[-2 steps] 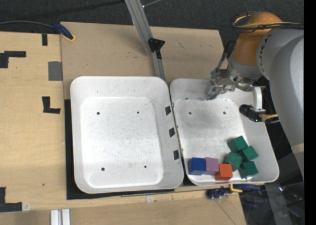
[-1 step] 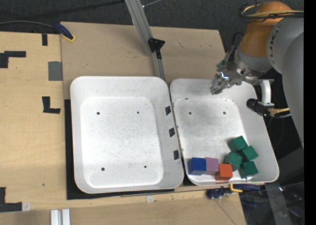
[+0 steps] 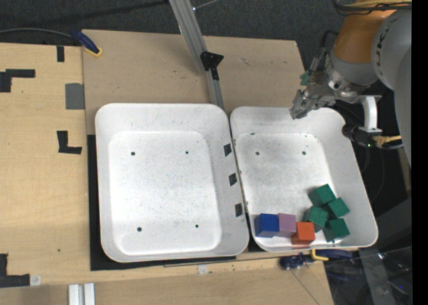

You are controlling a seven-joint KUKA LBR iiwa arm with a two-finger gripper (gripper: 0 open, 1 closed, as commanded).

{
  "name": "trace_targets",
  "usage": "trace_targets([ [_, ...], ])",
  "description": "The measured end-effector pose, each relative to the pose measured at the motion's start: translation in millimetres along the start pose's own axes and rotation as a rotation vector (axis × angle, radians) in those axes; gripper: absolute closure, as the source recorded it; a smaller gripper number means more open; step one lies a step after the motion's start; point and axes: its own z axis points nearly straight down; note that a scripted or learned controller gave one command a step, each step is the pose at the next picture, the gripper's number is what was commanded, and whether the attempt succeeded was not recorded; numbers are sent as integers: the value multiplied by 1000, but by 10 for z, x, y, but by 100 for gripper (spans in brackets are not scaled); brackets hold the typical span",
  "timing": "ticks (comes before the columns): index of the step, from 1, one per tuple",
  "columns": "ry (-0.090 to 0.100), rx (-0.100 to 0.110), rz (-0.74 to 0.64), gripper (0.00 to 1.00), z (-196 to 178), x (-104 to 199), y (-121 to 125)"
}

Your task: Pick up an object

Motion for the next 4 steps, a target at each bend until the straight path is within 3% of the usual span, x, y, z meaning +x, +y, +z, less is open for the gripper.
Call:
trace_targets([
  [1, -1, -2, 0, 100, -503, 25, 110],
  [4, 2, 7, -3, 100, -539, 1317, -897],
])
